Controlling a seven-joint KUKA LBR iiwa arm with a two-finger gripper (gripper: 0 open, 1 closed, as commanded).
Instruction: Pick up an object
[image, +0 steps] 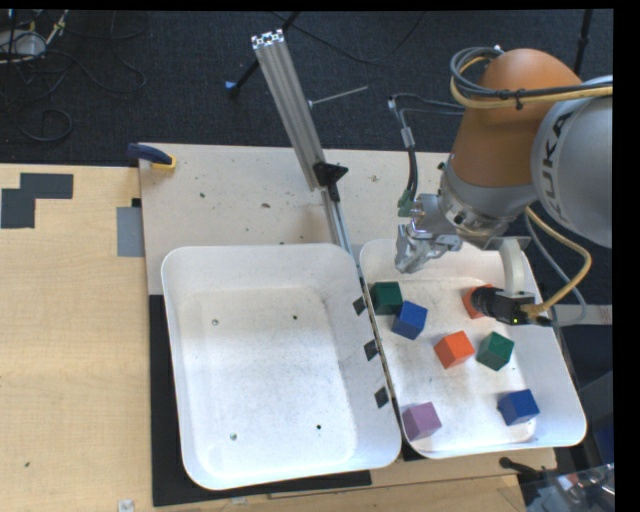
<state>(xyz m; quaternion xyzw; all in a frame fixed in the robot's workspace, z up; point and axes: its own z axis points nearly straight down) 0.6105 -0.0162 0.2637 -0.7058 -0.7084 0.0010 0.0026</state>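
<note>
The right bin (560, 400) holds several small blocks. A dark green cube (387, 296) and a blue cube (409, 320) lie near its left wall. An orange cube (454, 348), a second green cube (494, 351), another blue cube (518, 406) and a purple cube (421, 420) are spread further forward. A red-orange block (471, 302) lies beside a black part of the arm. My gripper (412, 258) hangs over the bin's back left corner, just above and behind the dark green cube, with nothing seen between its fingers.
The left bin (262, 370) lies alongside, with black clips (368, 348) on the shared wall. A slanted aluminium bar (298, 120) rises behind the bins. The arm's orange band (515, 95) and cables fill the upper right. A blue-handled tool (150, 155) lies at the bench's back left.
</note>
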